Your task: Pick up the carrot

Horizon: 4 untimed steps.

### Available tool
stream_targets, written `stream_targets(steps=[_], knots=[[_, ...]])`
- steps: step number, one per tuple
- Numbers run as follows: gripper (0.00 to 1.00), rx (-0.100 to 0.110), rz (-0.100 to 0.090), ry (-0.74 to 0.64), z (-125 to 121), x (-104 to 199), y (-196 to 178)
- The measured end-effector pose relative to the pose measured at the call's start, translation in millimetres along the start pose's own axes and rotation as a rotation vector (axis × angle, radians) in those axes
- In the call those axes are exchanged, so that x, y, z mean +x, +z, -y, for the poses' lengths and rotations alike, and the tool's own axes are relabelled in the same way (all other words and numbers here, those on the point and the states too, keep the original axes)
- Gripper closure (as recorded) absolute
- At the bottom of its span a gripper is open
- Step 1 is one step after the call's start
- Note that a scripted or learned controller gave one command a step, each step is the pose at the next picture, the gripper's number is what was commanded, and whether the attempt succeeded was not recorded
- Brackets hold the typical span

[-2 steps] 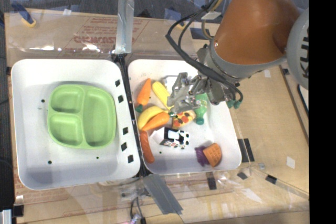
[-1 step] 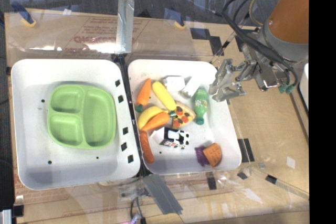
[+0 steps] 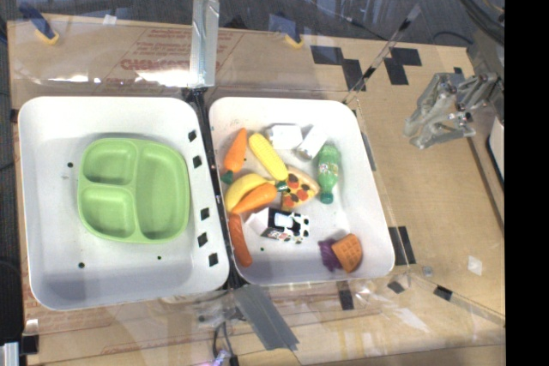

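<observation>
1. The grey metal two-finger gripper (image 3: 439, 117) is hanging outside the bins, over the bare bench to the right of the right shallow white plastic bin (image 3: 369, 184); whether it is apart or together I cannot tell, and nothing is showing in its grasp

2. The tapered orange toy carrot (image 3: 235, 149) is lying in that right bin, in its upper left part, just beside the wall shared with the left white bin (image 3: 34, 210), which is holding a green sectioned plate (image 3: 135, 188)

3. The carrot is lying well apart from the gripper, to its left in the view and slightly lower, with the whole width of the bin between them

4. Its long axis is running nearly up and down the view, leaning a little to the right at the top, so a grasp is probably calling for closing across that axis

5. A yellow toy banana (image 3: 267, 156) is sitting just to its right, and other orange pieces are crowding below, so mistaking or nudging a neighbour is looking like the main risk
</observation>
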<state>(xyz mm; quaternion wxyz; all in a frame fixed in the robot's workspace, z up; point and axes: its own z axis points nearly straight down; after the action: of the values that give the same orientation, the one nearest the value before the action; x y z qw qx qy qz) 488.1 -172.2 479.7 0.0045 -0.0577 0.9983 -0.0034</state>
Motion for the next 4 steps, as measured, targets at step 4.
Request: stream_targets(steps=[4], knots=[[1.00, -0.013, -0.004, -1.203, 36, 15, -12]])
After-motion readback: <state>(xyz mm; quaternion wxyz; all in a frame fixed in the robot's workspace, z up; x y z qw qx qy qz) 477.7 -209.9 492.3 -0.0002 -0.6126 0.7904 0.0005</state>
